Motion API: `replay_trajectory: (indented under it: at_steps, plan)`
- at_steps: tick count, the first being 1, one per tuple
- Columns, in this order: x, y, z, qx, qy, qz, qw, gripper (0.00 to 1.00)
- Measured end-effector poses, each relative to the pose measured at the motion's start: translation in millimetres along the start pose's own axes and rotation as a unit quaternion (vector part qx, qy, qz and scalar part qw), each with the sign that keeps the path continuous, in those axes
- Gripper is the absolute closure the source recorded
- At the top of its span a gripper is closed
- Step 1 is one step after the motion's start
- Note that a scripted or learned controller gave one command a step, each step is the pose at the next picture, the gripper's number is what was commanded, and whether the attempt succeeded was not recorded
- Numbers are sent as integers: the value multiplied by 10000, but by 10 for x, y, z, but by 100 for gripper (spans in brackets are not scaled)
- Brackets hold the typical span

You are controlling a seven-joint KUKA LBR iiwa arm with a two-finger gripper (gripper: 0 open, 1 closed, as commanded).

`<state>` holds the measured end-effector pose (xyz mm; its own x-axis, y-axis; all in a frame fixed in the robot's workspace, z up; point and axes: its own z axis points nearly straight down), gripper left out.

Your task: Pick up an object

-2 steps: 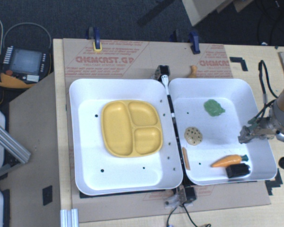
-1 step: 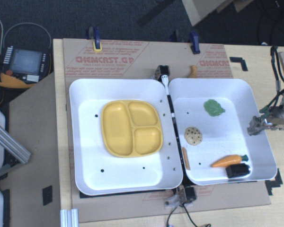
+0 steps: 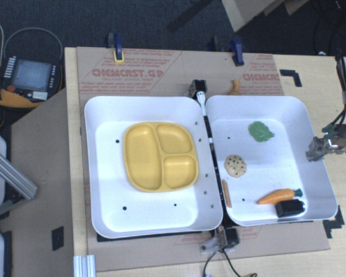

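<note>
Carrot (image 3: 275, 197), cookie (image 3: 235, 166) and green lump (image 3: 260, 131) lie apart; end effector (image 3: 321, 146) at three o'clock, grip unreadable, partly cut off.

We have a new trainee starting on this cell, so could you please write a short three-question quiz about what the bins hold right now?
1. True or false: the yellow divided plate lies in the left bin.
2. Which item in the right bin lies nearest the divider between the bins?
A. green piece
B. cookie
C. carrot
3. Fill in: the black block lies just below the ____.

Key:
1. True.
2. B.
3. Carrot; the two look to be touching or nearly so.
</note>
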<state>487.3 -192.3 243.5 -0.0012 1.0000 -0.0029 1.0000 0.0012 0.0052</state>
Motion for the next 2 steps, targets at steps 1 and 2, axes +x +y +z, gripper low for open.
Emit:
replay_trajectory:
  at_steps: [1,2]
  plan:
    - [478,166,-78,7,13,-24,10000,100]
    - [1012,393,40,15,11,-19,10000,100]
